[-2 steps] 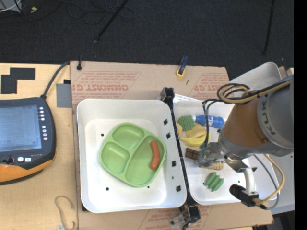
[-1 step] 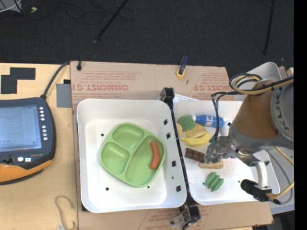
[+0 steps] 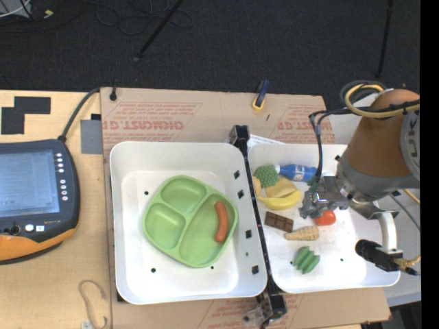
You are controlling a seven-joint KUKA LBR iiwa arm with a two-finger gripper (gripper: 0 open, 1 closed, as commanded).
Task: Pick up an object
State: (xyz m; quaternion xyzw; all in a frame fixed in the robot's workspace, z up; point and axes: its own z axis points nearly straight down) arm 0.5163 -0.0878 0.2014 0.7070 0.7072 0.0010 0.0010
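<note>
right bin (image 3: 343, 279) has seven toy foods, one being a red tomato (image 3: 327, 217) right under the gripper (image 3: 316, 205); left bin's green plate (image 3: 180, 219) holds one sausage (image 3: 221, 222)

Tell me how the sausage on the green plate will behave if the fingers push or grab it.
The sausage looks smooth and round-sided, so it may slip or roll sideways. It lies in a compartment of the green plate, whose raised rim should stop it. It looks like a light toy.
</note>
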